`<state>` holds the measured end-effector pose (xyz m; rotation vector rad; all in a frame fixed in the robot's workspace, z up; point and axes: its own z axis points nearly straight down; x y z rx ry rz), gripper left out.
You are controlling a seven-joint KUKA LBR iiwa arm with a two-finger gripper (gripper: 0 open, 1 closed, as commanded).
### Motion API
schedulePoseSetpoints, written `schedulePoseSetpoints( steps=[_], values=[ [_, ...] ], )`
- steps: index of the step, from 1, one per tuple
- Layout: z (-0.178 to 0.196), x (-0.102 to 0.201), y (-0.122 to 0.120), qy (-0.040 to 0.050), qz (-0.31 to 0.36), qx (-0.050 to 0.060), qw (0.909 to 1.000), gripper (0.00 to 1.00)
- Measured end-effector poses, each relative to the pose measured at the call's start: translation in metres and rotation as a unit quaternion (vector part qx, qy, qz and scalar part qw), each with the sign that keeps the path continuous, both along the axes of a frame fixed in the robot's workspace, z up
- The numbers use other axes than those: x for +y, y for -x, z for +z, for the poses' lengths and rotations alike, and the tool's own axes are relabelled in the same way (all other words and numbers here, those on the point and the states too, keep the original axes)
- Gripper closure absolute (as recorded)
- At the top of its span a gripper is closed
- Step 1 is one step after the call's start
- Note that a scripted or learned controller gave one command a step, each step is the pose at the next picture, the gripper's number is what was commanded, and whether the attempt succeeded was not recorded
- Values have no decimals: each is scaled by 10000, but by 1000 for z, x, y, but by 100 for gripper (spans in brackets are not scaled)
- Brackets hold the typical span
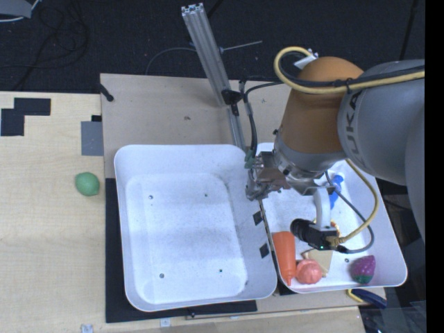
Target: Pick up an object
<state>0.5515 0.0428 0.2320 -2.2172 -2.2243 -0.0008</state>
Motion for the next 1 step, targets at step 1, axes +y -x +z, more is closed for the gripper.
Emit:
schedulePoseSetpoints(
  steps=[1],
  values=[
    [-11,45,26,2,-1,9,10000,100]
  ],
)
